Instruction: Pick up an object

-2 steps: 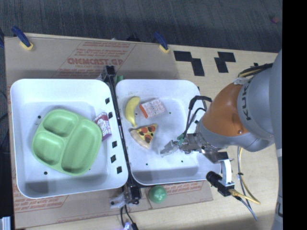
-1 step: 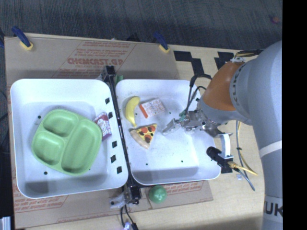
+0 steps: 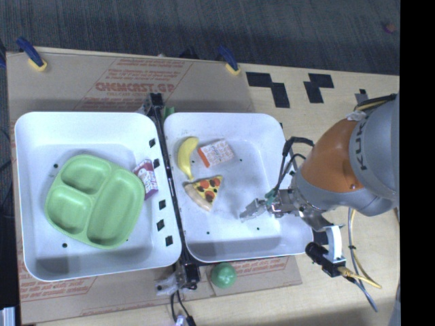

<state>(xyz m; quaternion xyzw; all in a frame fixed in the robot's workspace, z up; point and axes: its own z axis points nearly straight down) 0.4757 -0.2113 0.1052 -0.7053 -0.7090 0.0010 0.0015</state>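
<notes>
Fixed overhead camera, slanted down, both bins in frame

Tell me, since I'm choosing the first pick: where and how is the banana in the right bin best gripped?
Grip the banana across its middle, its thickest part, coming straight down from above. It lies flat on the right bin floor, running roughly along the divider, so the tool should close across its short width. Pizza slice and orange-and-white carton sit nearby, so a top approach likely avoids bumping them.

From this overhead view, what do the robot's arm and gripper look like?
The arm is grey and rounded, with a glossy orange band above the wrist. Thin dark cables loop toward the small metallic gripper. A yellow cable trails below.
</notes>
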